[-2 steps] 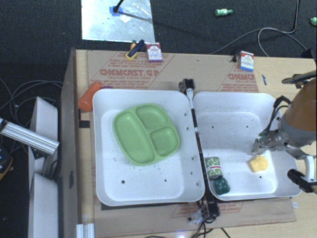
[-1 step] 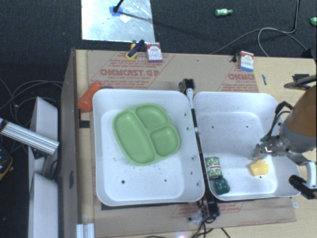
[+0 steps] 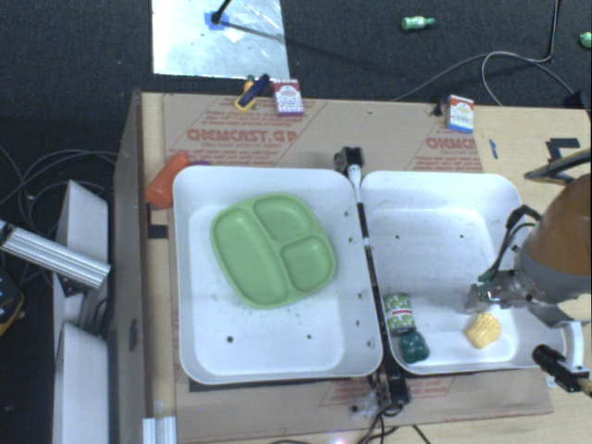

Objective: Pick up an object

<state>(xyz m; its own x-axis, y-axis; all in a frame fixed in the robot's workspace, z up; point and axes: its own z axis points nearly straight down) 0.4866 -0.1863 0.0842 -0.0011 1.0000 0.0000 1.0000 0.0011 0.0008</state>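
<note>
Two shallow white bins are sitting side by side on the worktop [image 3: 277,128], which is covered in printed cardboard. The left bin [image 3: 199,340] is holding a pale green divided plate [image 3: 273,249], lying flat toward its upper middle. The right bin [image 3: 435,202] is carrying three small things along its near edge: a small green-and-white can [image 3: 399,312] tucked against the dividing wall, a dark green lump [image 3: 413,346] just below it and touching it, and a yellow piece shaped like a corn cob [image 3: 483,330] further right. The grey arm with its orange band [image 3: 562,239] is leaning in from the right, and its gripper [image 3: 490,296] is hovering just above the yellow piece, very near it. From here I cannot tell how the jaws are standing, and nothing is showing between them. An orange object [image 3: 166,179] is lying outside the left bin's far corner, and two small red-and-white cartons [image 3: 289,97] are standing on the worktop's far edge, well apart.
</note>
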